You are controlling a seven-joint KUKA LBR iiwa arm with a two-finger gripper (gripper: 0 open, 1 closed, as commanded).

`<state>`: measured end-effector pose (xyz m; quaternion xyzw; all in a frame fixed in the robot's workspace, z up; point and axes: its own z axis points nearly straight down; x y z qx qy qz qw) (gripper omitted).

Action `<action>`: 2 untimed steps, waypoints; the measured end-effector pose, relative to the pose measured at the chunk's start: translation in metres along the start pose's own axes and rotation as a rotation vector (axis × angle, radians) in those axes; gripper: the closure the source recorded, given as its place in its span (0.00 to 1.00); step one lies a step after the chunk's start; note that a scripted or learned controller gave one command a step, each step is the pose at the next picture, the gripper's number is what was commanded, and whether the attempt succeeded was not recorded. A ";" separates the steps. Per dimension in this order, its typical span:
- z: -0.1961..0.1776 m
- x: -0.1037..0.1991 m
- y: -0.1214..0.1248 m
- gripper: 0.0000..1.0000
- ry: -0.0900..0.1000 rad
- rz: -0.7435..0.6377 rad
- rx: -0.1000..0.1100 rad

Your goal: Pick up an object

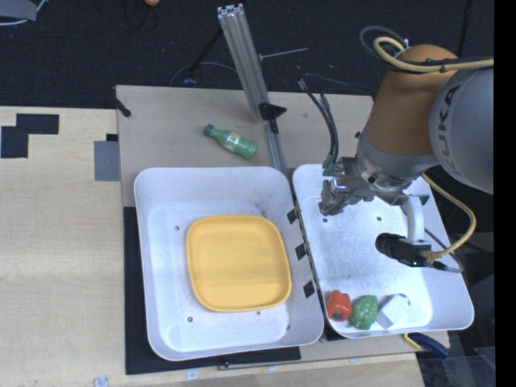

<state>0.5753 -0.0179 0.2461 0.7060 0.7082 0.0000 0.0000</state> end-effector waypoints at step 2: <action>-0.001 0.103 -0.001 1.00 0.000 0.000 0.000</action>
